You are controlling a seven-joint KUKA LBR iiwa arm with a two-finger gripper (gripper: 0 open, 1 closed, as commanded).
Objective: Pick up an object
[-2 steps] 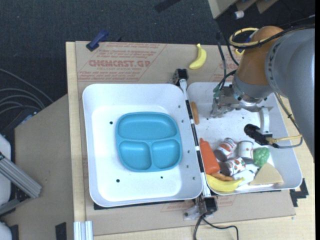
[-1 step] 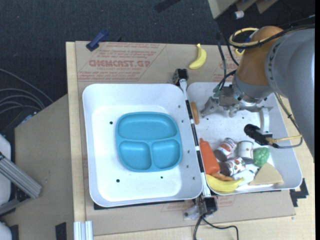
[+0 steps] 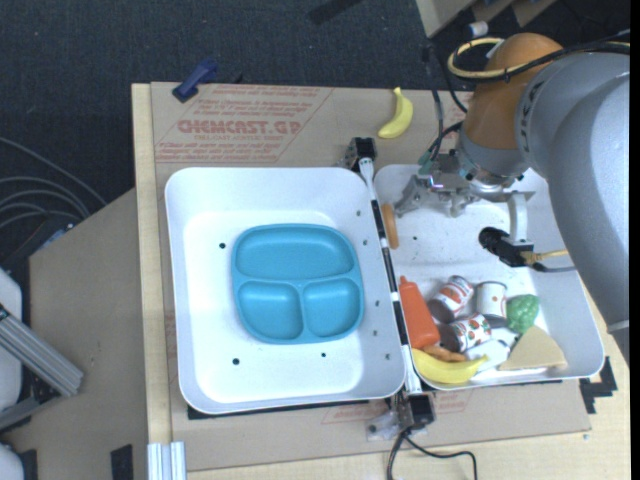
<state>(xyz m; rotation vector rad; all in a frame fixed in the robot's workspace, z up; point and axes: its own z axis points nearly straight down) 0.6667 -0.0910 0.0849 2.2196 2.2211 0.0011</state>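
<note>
Grey arm w/ orange band is reaching in from the right and hanging over the far part of the right bin; the gripper is hovering above bare white floor near that bin's far-left corner, w/ nothing seen in it, and whether it's apart or together can't be told from this angle. Pickable stuff is all crowding the near end of the right bin, well apart from the gripper: an orange carrot is lying along the left wall, a yellow banana is curving along the near wall just below the carrot's tip, three small cans are bunching in the middle, i.e. a red-labelled can, a silver can just beside it and a third can nearer the banana, a green leafy item is sitting to the right of the cans, and a pale yellow wedge is resting in the near-right corner. A thin orange-brown stick is lying along the rims between the two bins. The left bin is holding a blue divided plate, approx. centred. Both bins are sitting on a cardboard sheet; a second banana is lying on it beyond the right bin, and a blue object is sitting at its far-left edge
</note>
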